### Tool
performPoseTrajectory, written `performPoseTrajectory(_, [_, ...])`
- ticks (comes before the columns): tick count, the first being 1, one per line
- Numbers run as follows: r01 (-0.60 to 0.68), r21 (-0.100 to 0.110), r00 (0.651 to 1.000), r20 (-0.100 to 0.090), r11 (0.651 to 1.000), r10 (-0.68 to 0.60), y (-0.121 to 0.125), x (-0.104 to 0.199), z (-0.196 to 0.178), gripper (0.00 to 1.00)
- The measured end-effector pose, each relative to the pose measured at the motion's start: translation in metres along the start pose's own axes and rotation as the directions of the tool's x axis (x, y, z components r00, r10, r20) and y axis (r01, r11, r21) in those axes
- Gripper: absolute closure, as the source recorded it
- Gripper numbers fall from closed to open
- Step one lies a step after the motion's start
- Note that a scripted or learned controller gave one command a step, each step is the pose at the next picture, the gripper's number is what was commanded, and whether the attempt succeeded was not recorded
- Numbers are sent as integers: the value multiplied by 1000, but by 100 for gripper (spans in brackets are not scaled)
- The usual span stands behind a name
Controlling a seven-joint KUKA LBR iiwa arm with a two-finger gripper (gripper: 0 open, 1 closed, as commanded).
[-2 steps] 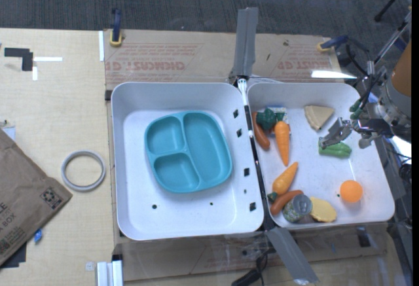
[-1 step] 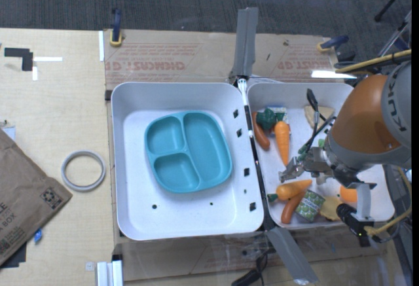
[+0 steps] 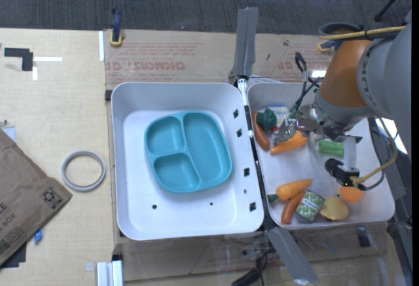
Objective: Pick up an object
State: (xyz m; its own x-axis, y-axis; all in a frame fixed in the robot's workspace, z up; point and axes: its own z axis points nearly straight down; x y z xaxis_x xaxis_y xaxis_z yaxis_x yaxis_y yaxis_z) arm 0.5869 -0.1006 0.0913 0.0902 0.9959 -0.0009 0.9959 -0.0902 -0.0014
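Over the right-hand shallow white bin, the grey arm with its orange band is reaching in from the right, and its gripper is sitting low among the toy food at the bin's upper left. Whether it is spread wide or pinched narrow cannot be told at this slant. An orange plastic carrot piece is lying just under and touching the gripper's tip, with a dark green broccoli-like toy and a red-orange sausage-shaped piece just beside it to the left. Nothing is visibly lifting clear of the bin floor, so the pick is looking not yet done: the approach seems made, while the grasp and lift are remaining. Nearer the front of the same bin, a second orange carrot, a green printed packet and a tan biscuit-like piece are resting well apart from the gripper. A turquoise three-compartment plastic plate is lying alone in the left bin.
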Motion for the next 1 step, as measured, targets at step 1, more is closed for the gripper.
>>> performPoseTrajectory(1, [-4,0,1000,1,1000,4,0,-2,-9,100])
